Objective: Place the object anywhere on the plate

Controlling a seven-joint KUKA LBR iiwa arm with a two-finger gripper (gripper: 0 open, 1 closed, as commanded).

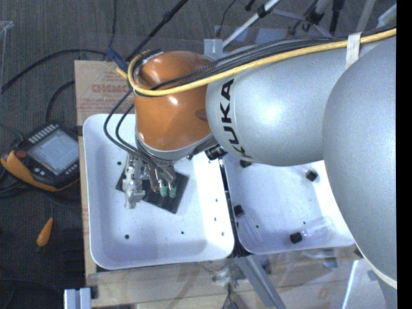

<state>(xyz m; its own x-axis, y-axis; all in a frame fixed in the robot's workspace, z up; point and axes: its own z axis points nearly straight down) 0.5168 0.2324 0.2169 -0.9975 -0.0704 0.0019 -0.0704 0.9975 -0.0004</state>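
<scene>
Black and flat, the square plate [174, 202] is lying in the left bin [96, 250] directly under the hovering gripper [151, 188], whose jaws I cannot tell as open or holding any object, so placing is probably pending, calling for a short descent and release.

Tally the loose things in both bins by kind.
Flat black plate, left bin: 1
Small black blocks, right bin: 2
Clear plastic piece, right bin: 1
Total: 4
The arm covers part of the right bin, so more may lie beneath it.
</scene>
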